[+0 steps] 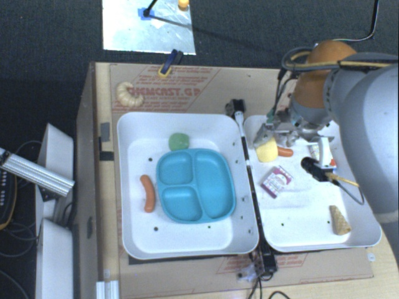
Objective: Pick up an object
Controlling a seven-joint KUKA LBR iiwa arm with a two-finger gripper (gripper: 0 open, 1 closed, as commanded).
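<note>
Low at 11 o'clock of right bin (pixel 302 220), fingers (pixel 278 136) just over yellow block (pixel 267 152), small sausage (pixel 285 152) at its 3 o'clock. Cannot tell whether closed.

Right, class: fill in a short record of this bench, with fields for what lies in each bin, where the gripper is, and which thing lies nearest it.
bin on view's left: blue divided plate; green round piece at the plate's far edge; orange sausage beside the plate
bin on view's right: yellow piece; small orange piece; purple packet; tan wedge
gripper: over the right bin's far corner, next to the divide
nearest thing: yellow piece
held: cannot tell
</note>
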